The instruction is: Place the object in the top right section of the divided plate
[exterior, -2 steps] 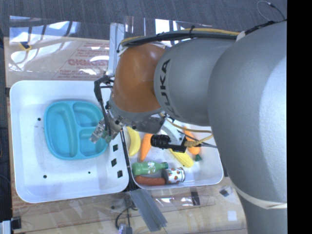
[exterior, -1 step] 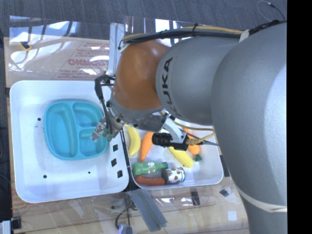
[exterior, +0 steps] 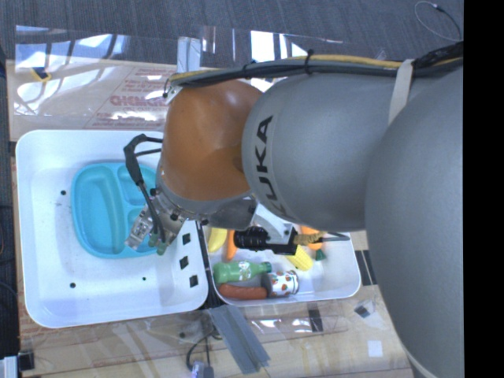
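I see my claw (exterior: 146, 233) low over the near right edge of the blue divided plate (exterior: 98, 207) in the left bin (exterior: 47, 290), but whether it grips any object I cannot tell.

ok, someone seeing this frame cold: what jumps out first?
The grey arm with its orange band dominates, covering much of the right bin and the middle of the view. Next is the blue divided plate in the left bin, with the gripper low over its right edge. Then the cluster of toy food at the right bin's near edge, a green bottle among it.
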{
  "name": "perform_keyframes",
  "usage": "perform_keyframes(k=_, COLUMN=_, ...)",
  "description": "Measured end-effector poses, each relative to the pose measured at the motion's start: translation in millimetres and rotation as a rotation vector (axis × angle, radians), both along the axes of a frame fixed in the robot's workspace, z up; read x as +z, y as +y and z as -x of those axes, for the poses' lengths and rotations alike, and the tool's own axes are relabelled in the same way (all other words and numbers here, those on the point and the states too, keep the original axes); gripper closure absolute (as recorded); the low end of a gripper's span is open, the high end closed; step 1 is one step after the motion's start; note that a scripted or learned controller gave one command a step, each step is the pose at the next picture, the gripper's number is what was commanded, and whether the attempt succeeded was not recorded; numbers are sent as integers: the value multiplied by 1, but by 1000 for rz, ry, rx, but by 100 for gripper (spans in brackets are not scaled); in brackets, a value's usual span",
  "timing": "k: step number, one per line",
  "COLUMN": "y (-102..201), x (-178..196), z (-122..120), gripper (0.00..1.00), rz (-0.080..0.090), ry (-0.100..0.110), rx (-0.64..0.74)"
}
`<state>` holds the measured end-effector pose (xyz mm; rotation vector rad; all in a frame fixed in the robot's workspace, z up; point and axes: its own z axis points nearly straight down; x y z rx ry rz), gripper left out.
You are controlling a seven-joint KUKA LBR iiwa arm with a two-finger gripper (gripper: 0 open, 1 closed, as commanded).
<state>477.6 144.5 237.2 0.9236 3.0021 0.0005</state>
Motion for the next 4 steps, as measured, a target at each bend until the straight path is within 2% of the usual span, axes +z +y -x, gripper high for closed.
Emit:
perform_keyframes(k=1, y=-76, x=-46, z=-44, gripper=100, rz=1, ry=4, rx=62)
perform_keyframes(k=2, y=-62, x=10, z=0, gripper=100, rz=0, ry=-2, rx=188)
perform_keyframes(k=3, y=-57, x=-46, z=2, gripper=100, rz=0, ry=5, rx=503)
perform_keyframes(k=4, y=-59, x=0, z=0, gripper=100, rz=1, ry=-4, rx=625)
